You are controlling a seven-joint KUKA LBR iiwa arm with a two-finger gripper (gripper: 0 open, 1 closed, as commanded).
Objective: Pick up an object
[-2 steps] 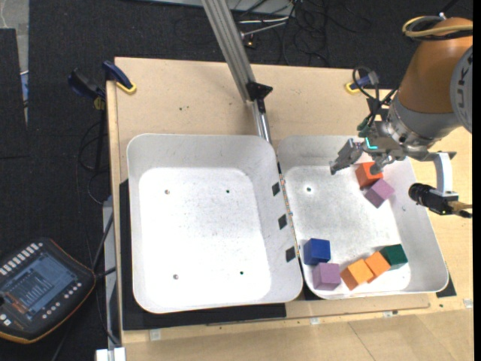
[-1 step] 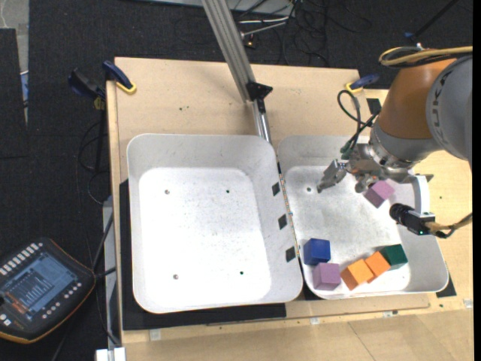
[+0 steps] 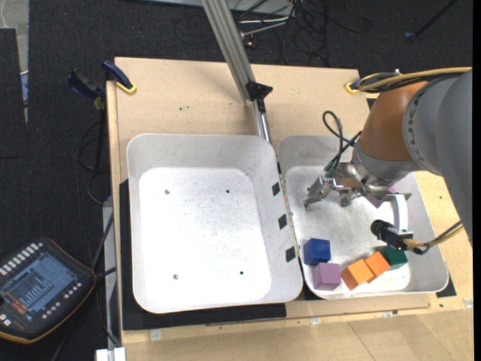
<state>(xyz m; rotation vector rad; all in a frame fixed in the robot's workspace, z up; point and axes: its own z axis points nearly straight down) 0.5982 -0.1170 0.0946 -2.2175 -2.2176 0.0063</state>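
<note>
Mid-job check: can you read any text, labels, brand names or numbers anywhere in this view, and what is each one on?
No text can be read in this view.
Teach pendant at lower left: its screen shows rows of content, too small and blurred to read.
Blue block, purple block, orange block, green block: no markings visible.
Both white bins, left and right: dark specks, no lettering.
Arm: no legible label.

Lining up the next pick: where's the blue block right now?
The blue block sits in the right bin, near its front left corner, just above the purple block and left of the orange block.
</note>
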